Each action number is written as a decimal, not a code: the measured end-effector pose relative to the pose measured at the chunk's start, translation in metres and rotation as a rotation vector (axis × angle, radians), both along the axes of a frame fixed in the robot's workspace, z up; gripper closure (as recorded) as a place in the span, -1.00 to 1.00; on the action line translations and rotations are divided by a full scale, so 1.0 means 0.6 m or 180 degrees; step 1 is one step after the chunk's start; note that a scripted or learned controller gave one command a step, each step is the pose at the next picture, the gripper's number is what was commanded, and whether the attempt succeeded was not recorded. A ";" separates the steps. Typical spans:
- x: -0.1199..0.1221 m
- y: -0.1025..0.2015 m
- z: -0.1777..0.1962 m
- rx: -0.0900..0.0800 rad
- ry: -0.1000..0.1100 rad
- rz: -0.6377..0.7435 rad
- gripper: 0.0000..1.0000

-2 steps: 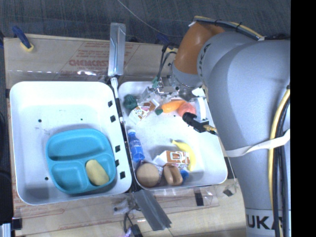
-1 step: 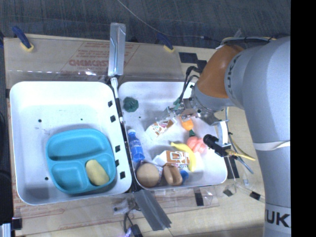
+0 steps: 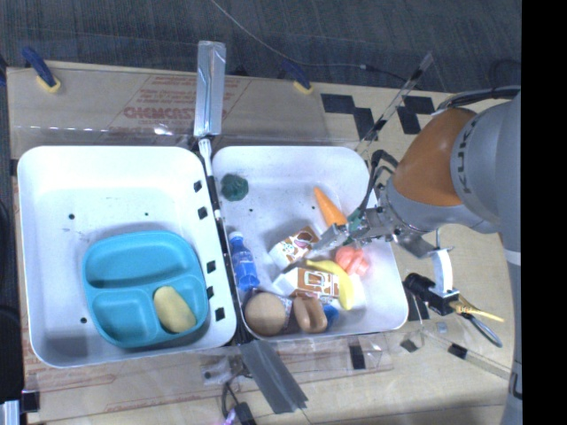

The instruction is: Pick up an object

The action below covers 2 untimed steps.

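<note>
My gripper [image 3: 344, 230] is low inside the right bin [image 3: 292, 159], reaching in from the right below the orange-banded wrist. It hovers over a pile of small things: an orange carrot [image 3: 329, 206] just above it, a pink toy [image 3: 352, 260] and a yellow banana [image 3: 340, 282] just below it, and a white carton [image 3: 295, 247] to its left. Whether it touches any of them is unclear from this angle. Nothing is visibly held.
The right bin also holds a blue bottle [image 3: 242, 265], a small green ball [image 3: 233, 185], a brown potato [image 3: 264, 313], a brown roll [image 3: 309, 313] and a printed box [image 3: 318, 282]. In the left bin [image 3: 53, 175] lies a blue divided tray [image 3: 133, 273] holding a yellow lump [image 3: 174, 309].
</note>
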<state>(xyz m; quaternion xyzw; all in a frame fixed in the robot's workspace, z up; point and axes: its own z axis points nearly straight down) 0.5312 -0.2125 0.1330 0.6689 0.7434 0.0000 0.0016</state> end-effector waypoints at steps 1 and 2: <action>-0.071 0.020 -0.045 -0.0023 -0.0107 0.0064 -1.00; -0.011 0.045 -0.069 0.0013 0.0009 -0.1129 -1.00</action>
